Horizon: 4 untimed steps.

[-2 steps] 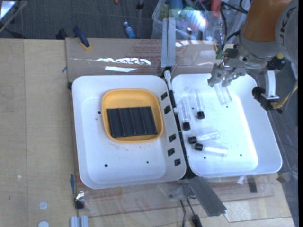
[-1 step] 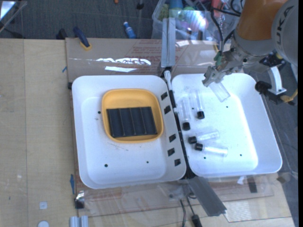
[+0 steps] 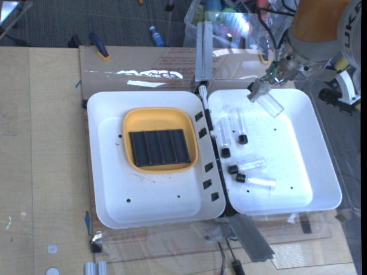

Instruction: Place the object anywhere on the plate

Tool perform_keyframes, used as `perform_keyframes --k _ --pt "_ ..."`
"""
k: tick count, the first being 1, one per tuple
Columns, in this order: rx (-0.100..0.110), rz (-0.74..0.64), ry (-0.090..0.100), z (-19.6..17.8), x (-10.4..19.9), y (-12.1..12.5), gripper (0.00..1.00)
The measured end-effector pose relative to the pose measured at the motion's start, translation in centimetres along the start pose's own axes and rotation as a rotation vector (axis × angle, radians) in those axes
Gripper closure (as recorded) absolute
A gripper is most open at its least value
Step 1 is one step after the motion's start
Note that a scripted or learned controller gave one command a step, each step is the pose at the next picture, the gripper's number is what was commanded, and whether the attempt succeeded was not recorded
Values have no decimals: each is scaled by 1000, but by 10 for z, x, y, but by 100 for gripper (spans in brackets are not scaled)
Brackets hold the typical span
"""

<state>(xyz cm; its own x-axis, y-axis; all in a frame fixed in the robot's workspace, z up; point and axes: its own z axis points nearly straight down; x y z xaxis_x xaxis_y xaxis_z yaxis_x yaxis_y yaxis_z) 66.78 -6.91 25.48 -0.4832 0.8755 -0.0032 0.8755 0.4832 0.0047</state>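
Clear plastic vial (image 3: 271, 104) is being held between the closed end effector (image 3: 262, 90) fingers above the right white bin (image 3: 321, 153), apart from the yellow plate (image 3: 160, 118).

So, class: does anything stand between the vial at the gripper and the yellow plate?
Only the raised rims where the two bins meet. The vial sits high by the gripper; the plate already carries a black ribbed block.

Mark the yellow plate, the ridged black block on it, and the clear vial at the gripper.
yellow plate (image 3: 133, 122): camera view, bare left rim.
ridged black block (image 3: 159, 147): camera view, middle of its top face.
clear vial (image 3: 269, 103): camera view, mid-body, just below the gripper (image 3: 256, 90).
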Motion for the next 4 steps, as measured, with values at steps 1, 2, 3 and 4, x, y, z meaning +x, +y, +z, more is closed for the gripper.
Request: perform_keyframes --k 1,2,3,4 --pt "3 -328 4 28 -8 -5 100" --pt "0 -617 4 12 12 -3 100" --pt "-4 -933 -2 -6 4 -13 100" --pt "-5 -1198 -3 -26 -4 -23 100"
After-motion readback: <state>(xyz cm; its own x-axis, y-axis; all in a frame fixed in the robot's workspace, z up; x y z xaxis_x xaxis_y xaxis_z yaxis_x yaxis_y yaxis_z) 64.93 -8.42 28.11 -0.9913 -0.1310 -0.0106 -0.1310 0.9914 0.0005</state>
